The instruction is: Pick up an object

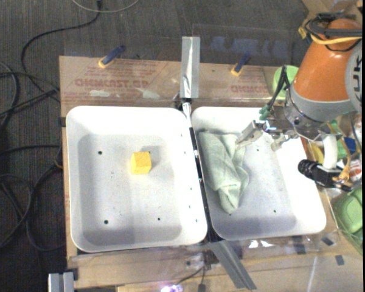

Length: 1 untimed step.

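A small yellow block (141, 162) lies in the left white bin (91, 224), near its middle. A crumpled pale green cloth (224, 166) lies along the left side of the right white bin (292, 215). My gripper (261, 136) hangs over the upper part of the right bin, just right of the cloth's top end. Its two fingers are spread apart and nothing sits between them. The grey arm with its orange band (328, 66) reaches in from the right.
A metal divider post (190, 72) stands at the back between the bins. Blue and yellow clamps (111, 56) hold the board at the back. Cables and coloured items (328, 169) crowd the right edge by the right bin.
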Tool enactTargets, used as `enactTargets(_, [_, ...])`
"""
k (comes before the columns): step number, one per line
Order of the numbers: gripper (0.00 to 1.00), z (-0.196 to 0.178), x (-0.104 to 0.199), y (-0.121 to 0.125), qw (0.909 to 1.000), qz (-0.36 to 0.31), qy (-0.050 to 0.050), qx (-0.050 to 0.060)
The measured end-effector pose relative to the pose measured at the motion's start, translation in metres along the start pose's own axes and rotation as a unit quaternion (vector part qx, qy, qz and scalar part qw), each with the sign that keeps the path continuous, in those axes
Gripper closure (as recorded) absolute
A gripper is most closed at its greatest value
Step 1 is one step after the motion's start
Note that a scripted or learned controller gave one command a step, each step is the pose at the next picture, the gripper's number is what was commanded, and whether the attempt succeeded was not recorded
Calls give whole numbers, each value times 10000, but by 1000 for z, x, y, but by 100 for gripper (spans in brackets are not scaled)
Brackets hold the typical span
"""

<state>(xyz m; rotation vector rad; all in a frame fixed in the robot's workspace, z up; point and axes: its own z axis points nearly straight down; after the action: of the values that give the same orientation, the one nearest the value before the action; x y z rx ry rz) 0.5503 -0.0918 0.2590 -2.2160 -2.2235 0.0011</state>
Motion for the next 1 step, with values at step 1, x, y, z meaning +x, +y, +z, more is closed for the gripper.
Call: enactTargets(1, [0, -17, -56, 16, 10000, 31, -7, -10])
